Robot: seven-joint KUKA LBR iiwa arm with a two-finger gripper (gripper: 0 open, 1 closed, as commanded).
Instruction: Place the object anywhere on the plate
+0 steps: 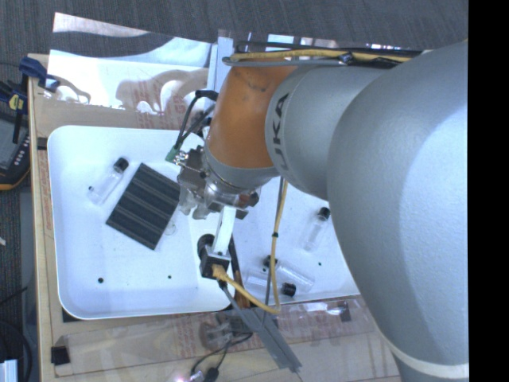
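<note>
The hand (193,200) hangs beside the dark ribbed plate (145,205), probably for placement; its grip cannot be told.

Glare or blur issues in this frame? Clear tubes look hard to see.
Camera view: no obvious motion blur; left bin is bright white, so the clear tube beside the ribbed plate barely stands out; glare on the shiny sheet behind it.

Two adjoining white bins (87,269)
</note>
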